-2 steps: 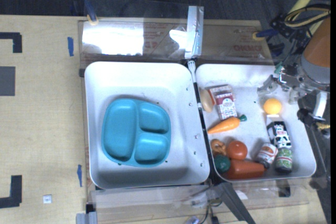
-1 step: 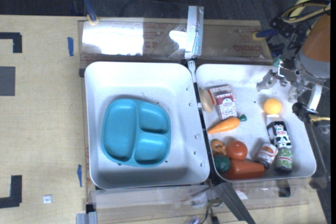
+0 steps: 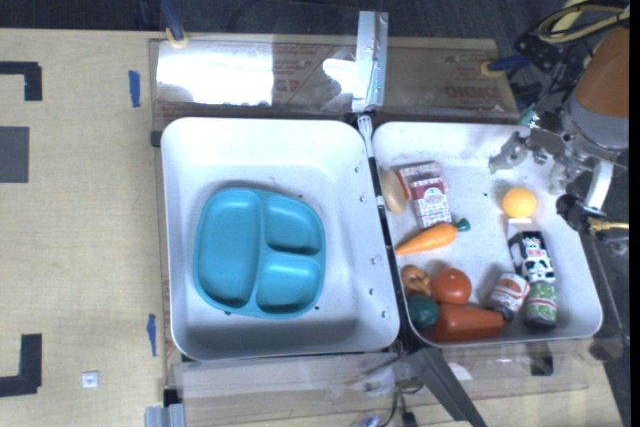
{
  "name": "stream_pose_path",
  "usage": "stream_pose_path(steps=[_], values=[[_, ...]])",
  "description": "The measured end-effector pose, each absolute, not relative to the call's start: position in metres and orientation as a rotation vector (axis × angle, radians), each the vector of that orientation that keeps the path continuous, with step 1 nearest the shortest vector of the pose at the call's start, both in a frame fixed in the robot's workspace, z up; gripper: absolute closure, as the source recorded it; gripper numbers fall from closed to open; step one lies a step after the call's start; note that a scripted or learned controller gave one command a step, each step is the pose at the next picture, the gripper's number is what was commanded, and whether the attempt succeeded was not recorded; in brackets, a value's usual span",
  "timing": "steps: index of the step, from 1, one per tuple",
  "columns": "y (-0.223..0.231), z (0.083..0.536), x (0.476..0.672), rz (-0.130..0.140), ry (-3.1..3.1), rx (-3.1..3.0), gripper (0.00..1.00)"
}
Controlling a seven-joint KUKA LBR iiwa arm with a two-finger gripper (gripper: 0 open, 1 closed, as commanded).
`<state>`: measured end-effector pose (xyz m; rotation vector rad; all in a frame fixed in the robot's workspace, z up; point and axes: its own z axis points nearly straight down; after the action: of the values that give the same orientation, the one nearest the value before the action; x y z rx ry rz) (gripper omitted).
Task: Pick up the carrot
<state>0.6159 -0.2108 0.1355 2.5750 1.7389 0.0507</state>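
Camera view, looking down at a slant, shows two white bins side by side on the desk (image 3: 70,215). The left bin (image 3: 190,150) holds a blue divided plate (image 3: 260,251). The right bin (image 3: 590,320) holds the toy food.

Task object: the carrot (image 3: 430,238) lies on the floor of the right bin, near that bin's left wall and roughly midway between its far and near edges. It lies almost level across the view, orange tip to the left, green top to the right. A red and white carton (image 3: 428,195) sits just beyond it on the far side. A pretzel (image 3: 415,280) and a tomato (image 3: 452,286) sit just to its near side. A yellow ball (image 3: 519,203) lies to its right, apart from it.

Step in hand: approach. The carrot rests untouched in the bin, so the pick is judged not yet begun.

End effector (image 3: 540,153): positioned over the far right corner of the right bin, well apart from the carrot. Its opening state cannot be determined from this view. No object is seen held in it.

Next move: travel left and toward the near side until above the carrot, align the grasp across the carrot's narrow width, then descend. The carton and tomato leave limited clearance on either side.
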Motion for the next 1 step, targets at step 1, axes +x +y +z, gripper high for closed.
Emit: stream_pose_path(steps=[1], values=[[-0.2108,0.1357,0.6163,0.053,1.730,2.580,0.00]])
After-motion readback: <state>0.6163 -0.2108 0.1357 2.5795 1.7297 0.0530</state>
